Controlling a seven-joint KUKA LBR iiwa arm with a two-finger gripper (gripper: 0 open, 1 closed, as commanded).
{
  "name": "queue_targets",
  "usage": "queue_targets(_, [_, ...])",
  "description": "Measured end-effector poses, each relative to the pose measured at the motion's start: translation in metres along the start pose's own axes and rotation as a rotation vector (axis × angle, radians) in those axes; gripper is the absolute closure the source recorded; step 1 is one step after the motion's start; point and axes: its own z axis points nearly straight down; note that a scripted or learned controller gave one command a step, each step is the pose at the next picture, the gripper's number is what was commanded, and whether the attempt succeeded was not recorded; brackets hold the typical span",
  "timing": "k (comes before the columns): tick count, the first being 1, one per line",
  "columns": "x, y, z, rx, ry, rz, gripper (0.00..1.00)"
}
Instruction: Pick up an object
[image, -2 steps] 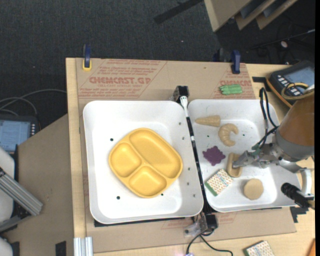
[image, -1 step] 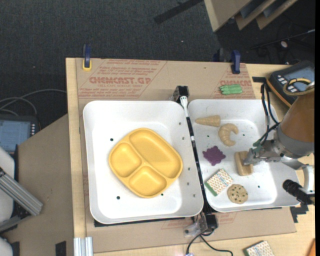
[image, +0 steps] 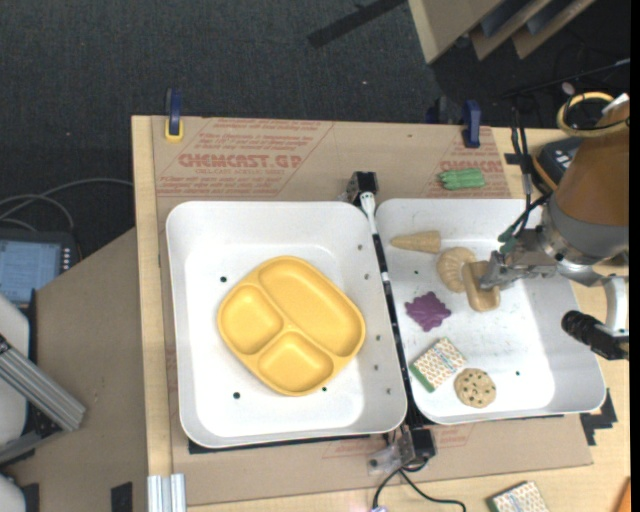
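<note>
Camera view: gripper (image: 487, 283) low in right bin (image: 560, 395), at tan round toy (image: 458, 266) near bin's 12 o'clock; can't tell finger opening or hold; I'd centre on it, close firmly, lift straight, avoid cone (image: 417, 241) at 11

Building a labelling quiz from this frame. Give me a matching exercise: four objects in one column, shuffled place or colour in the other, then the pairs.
Objects:
1. divided plate
2. cookie
3. purple piece
4. green item

Descriptions:
A. on the bench board beyond the bins
B. yellow, in the left bin
C. near corner of the right bin, beside the patterned packet
D. middle of the right bin, left of the gripper

Pairs: 1-B, 2-C, 3-D, 4-A
</note>
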Motion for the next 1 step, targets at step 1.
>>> queue_targets(1, [0.0813, 0.0399, -0.0185, -0.003, 0.001, -0.003, 1.0])
